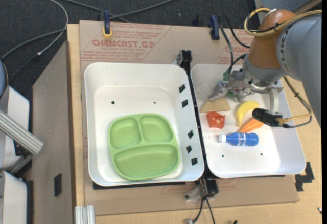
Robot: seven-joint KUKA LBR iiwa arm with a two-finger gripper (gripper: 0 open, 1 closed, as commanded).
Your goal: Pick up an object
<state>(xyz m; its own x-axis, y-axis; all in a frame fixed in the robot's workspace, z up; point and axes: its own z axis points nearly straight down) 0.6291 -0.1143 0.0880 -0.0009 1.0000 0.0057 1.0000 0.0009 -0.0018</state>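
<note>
My gripper point(228, 88) is low in the back left part of the right bin point(286, 164), under the grey arm with its orange band. Right below and left of it lies a tan wedge point(216, 105), touching or nearly touching the gripper's tip. A small red box point(216, 120) sits in front of the wedge. To the right are a yellow banana point(246, 110) and an orange carrot point(250, 125). Nearer the front, a blue bottle point(241, 139) with a white cap lies on its side.
The left bin point(97, 115) holds a green divided plate point(144, 145) in its front half. A black divider with clips point(188, 110) runs between the two bins. Cables cross the bench at the back.
</note>
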